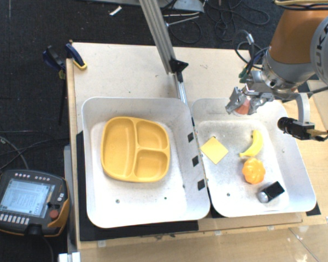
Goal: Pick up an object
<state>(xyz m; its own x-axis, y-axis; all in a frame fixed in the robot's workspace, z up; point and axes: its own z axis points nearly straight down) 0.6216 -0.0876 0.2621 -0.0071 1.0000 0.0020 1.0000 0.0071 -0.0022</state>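
Bench: pale top, centre of frame, bearing two shallow white bins side by side.

Left bin: holds one yellow divided plate with three compartments, lying flat towards the bin's upper half.

Right bin: holds four loose items.
- Yellow square block, flat, near the bin's left wall.
- Banana, small, curved, right of the block and apart from it.
- Orange bell pepper, just below the banana, nearly touching its lower tip.
- Black and silver cylinder, on its side, lower right of the pepper, close to the bin's lower edge.

Arm: orange and grey, entering from the upper right of the frame.

Gripper: positioned over the upper edge of the right bin, above and well apart from the banana. A small reddish-pink object shows at the fingertips; the fingers appear closed around it, though the detail is small.

Aluminium post: slanting from top centre down to the gap between the bins.

Blue and yellow clamp: upper left corner of the bench.

Teach pendant: lower left of the frame, off the bench.
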